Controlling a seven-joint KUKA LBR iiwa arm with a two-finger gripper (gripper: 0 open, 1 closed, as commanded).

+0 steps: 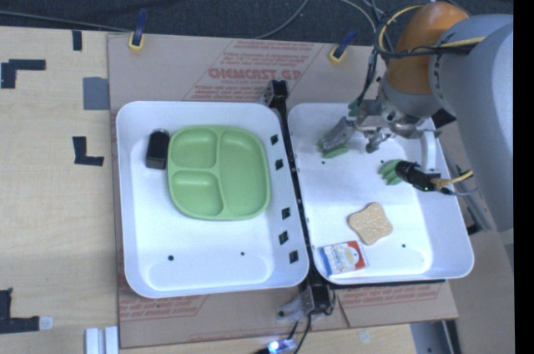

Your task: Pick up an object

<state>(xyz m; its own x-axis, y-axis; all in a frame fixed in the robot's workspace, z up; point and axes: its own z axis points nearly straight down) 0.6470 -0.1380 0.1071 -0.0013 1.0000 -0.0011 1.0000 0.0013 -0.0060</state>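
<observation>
The bench [50, 202] is carrying a brown cardboard sheet [250, 64], and the two white bins are sitting on it side by side, their inner walls meeting along a dark seam. The grey arm [484, 93] is reaching in from the right and hanging over the upper right corner of the right bin [417, 244].

The left bin [133, 202] is holding a green divided plate [219, 173], which is taking up most of its middle. Open floor is showing along the near edge below the plate.

The gripper [364, 158] is hovering over the upper part of the right bin. Its claw is standing apart, with the green-tipped fingers [335, 147] splayed to the left and to the right and bare bin floor showing between them.

Below it, a tan bread slice [370, 223] is lying flat near the middle of the right bin. It is well clear of every wall, with open floor all round. It is roughly square, and its slightly longer axis is running from lower left to upper right.

A small blue, white and red packet [344, 258] is lying in the near left corner of the right bin, close to the near wall. Its long axis is running about left to right, and it is just beside the slice but apart from it.

A small black block [157, 149] is sitting in the left bin just beside the plate's left edge, its long axis pointing away from the near edge.
</observation>
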